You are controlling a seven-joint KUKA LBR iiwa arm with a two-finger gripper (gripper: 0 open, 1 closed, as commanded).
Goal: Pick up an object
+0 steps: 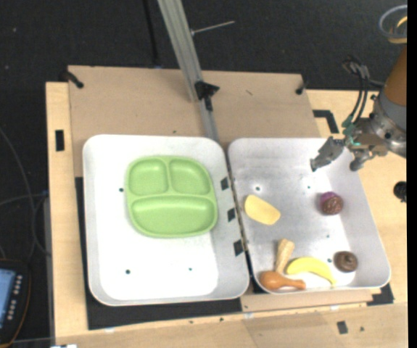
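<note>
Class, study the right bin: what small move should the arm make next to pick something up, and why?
Probably shift the gripper toward the purple round piece and lower over it. The gripper's spread fingers hold nothing and sit above the right bin at its far edge; that piece lies nearest and apart from the other items.

Five small objects are seen in the right bin (pixel 295 158). A yellow wedge (pixel 262 210) lies near its left wall, a purple ball (pixel 331 204) toward its right wall. Along its near edge are found a banana (pixel 311 269), an orange-brown drumstick (pixel 281 280) – touching the banana – and a brown doughnut (pixel 345 261).
</note>
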